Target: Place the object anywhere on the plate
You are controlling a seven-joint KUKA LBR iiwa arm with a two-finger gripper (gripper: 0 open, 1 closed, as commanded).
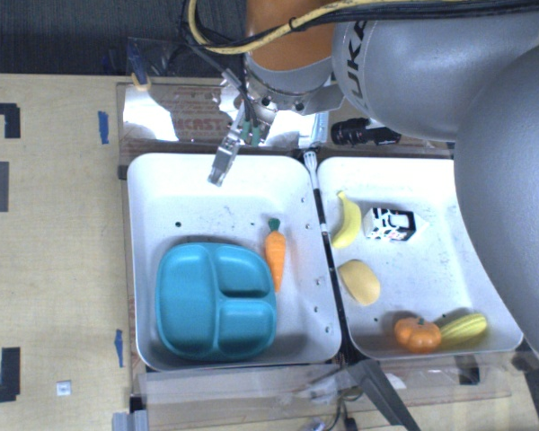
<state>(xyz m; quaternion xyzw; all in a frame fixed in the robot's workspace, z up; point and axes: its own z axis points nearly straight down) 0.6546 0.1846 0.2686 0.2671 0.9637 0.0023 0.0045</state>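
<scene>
Left bin (153, 187): carrot (275, 250) beside plate (217, 299) — light, rigid, graspable mid-body; gripper (221, 164) upper centre — opening indiscernible, nothing visibly held.

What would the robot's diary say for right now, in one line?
pincer: above left bin's far edge, nothing in it | carrot: in left bin, beside plate, not on it | plate: blue, bare

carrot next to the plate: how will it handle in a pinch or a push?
The carrot looks like rigid toy plastic, so probably stiff and light. Its glossy, tapered body may slip from the fingers. Lying beside the blue plate, it would likely roll if nudged sideways.
</scene>
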